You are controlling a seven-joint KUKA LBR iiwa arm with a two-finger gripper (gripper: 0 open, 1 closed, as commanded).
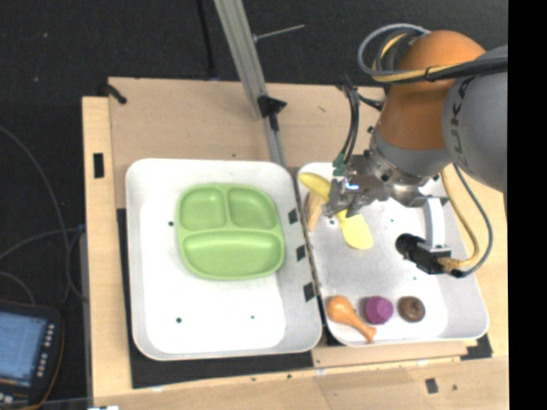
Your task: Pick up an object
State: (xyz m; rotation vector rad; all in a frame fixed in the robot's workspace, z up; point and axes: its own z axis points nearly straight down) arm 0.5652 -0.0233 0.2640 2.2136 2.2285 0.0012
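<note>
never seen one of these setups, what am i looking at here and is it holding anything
One camera looks down at a slant on a bench with two shallow white bins. The grey and orange machine reaching in from the right is a robot arm; its job is to pick something up. Its hand is low over the right bin, by some yellow pieces. I cannot tell whether it holds one. That bin also has an orange pear shape, a purple ball and a brown ring. The left bin has a green divided plate.

Green plate (231,232) in left bin (149,314)
</note>
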